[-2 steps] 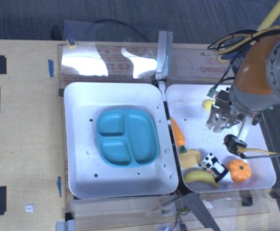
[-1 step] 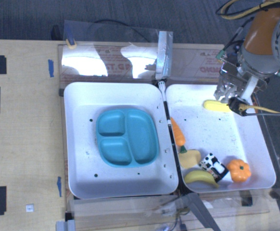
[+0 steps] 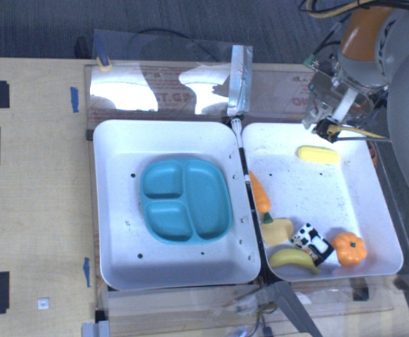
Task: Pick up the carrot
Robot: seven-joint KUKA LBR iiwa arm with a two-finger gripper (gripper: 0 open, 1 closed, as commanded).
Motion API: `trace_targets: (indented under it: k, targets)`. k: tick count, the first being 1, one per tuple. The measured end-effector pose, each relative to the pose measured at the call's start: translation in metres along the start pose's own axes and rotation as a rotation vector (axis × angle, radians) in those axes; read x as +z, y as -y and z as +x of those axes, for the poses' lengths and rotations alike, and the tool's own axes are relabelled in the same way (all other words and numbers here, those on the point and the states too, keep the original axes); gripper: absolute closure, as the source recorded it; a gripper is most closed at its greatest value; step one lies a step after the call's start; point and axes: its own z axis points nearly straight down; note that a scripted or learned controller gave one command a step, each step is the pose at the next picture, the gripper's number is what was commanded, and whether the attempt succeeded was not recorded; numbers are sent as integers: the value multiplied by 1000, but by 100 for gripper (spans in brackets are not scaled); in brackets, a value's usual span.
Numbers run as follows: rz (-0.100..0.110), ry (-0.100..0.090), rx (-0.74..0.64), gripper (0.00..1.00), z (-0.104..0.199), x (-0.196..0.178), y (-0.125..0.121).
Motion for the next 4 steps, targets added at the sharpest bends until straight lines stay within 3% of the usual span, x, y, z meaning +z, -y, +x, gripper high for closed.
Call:
trace_targets:
  k: [1, 3, 4]
  targets:
    - [-3, -4, 193, 100, -10, 138, 4]
    - [8, 1, 553, 100, -65, 125, 14]
    - [-3, -7, 626, 100, -73, 37, 44]
